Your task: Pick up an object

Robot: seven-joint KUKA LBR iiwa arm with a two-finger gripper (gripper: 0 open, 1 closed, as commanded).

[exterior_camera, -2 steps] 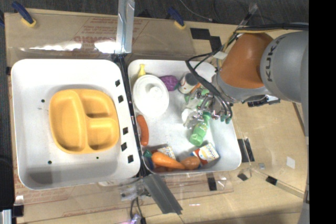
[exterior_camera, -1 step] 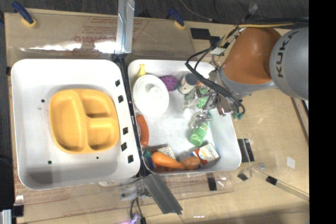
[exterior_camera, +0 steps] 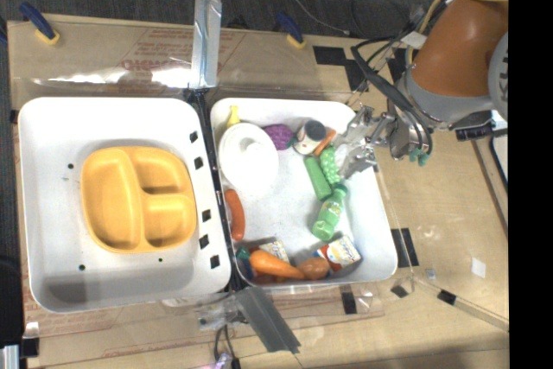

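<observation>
The right bin holds several small items. Among them are a white bowl, a purple piece, a black and white round object, two green bottles, a carrot and a small carton. My gripper hangs over the bin's upper right part, just right of the upper green bottle. It is open with nothing between its fingers.
The left bin carries a yellow divided tray. A reddish sausage lies along the right bin's left wall and a yellow piece sits by the bowl. Cables trail behind the wrist.
</observation>
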